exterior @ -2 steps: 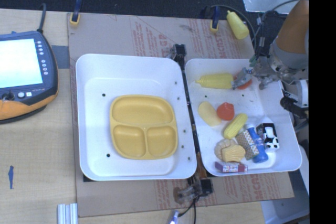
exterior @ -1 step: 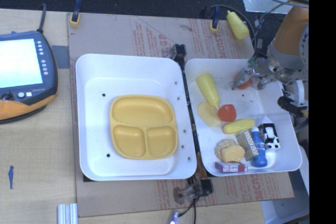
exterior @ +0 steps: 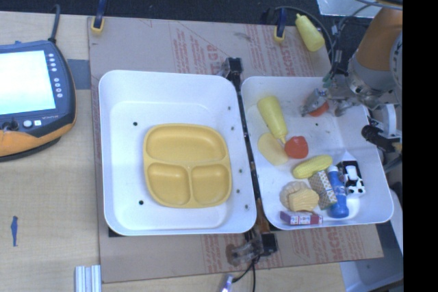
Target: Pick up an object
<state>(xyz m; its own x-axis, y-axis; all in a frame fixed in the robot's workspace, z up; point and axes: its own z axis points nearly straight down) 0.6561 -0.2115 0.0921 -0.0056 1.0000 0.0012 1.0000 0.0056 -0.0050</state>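
Jaws (exterior: 319, 106) are low in the far part of the right bin (exterior: 373, 215), arm (exterior: 376, 44) coming in from the right edge. A small red-orange piece (exterior: 315, 111) sits right at the fingertips, touching or nearly so; can't tell if it's pinched. Can't tell whether the jaws are spread or pressed together either, too small and cluttered at this angle.

Other objects in the right bin, all nearer the camera than the jaws:
- yellow bottle-shaped item (exterior: 272, 115) just left of the jaws, apart
- red tomato-like piece (exterior: 296, 146) below it
- yellow banana-like piece (exterior: 312, 165)
- blue bottle (exterior: 336, 193), black-and-white toy (exterior: 352, 178), pale yellow lump (exterior: 301, 198) in the near corner

Left bin (exterior: 113, 147) holds a yellow divided plate (exterior: 186, 164). Teach pendant (exterior: 31, 96) on the tabletop (exterior: 48, 229), far left.
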